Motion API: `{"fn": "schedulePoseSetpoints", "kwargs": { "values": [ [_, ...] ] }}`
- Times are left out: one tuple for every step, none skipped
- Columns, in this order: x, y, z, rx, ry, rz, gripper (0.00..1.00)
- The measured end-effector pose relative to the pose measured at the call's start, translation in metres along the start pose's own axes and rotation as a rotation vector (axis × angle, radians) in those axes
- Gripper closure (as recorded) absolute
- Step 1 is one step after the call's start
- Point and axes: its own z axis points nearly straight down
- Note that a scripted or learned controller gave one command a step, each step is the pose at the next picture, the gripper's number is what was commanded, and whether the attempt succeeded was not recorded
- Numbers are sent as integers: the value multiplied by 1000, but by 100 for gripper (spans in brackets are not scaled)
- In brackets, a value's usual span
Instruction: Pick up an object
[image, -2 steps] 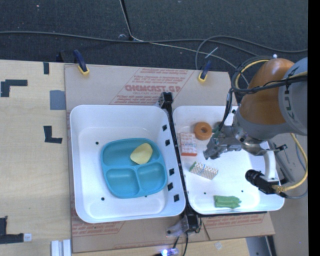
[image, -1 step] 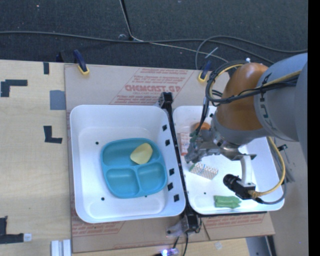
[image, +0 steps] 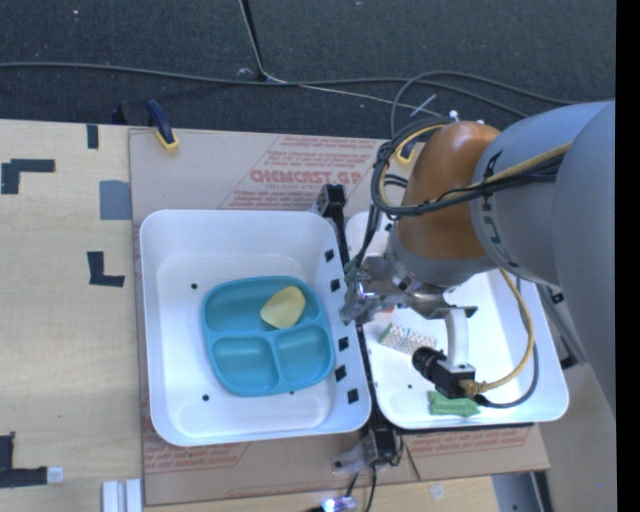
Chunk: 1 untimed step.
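A blue divided plate (image: 266, 337) lies in the left white bin (image: 180, 400), and a pale yellow piece (image: 283, 307) rests in its far compartment. In the right bin (image: 545, 400) I see a small patterned packet (image: 408, 337) and a green object (image: 452, 404) near the front. The arm's orange wrist (image: 445, 190) hangs over the right bin's left part. My gripper (image: 362, 298) is low beside the divider between the bins, close to the packet; nothing shows between its fingers.
Cables loop around the wrist and trail over the right bin. Black clips line the divider (image: 345, 340) between the bins. A yellow and blue clamp (image: 162, 128) sits at the cardboard's far left corner. Wooden bench with black tape marks lies to the left.
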Motion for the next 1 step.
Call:
{"fn": "schedulePoseSetpoints", "kwargs": {
  "values": [
    [48, -8, 7, 1, -1, 1, 100]
  ]
}}
